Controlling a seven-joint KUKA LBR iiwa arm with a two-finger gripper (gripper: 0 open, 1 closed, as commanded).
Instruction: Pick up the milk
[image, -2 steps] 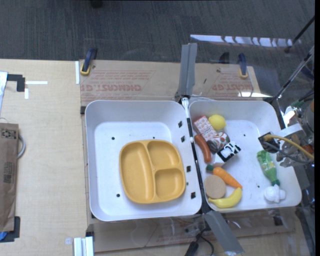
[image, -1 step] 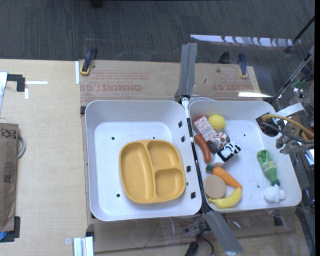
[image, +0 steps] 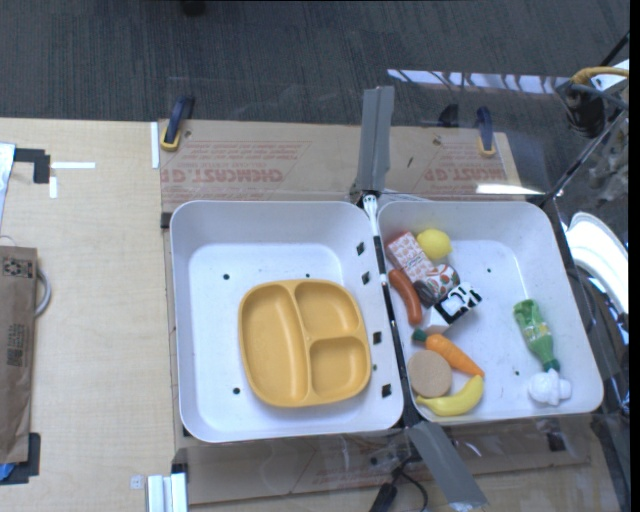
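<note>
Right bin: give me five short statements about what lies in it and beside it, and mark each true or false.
1. The milk carton, black and white, lies in the right bin. True.
2. The yellow tray sits in the right bin. False: it sits in the left bin.
3. The banana lies at the near edge of the right bin, below the carrot. True.
4. The lemon lies on the yellow tray. False: it lies in the right bin, near its far wall.
5. The green bottle stands against the milk carton. False: it lies apart from it, toward the bin's right side.
</note>
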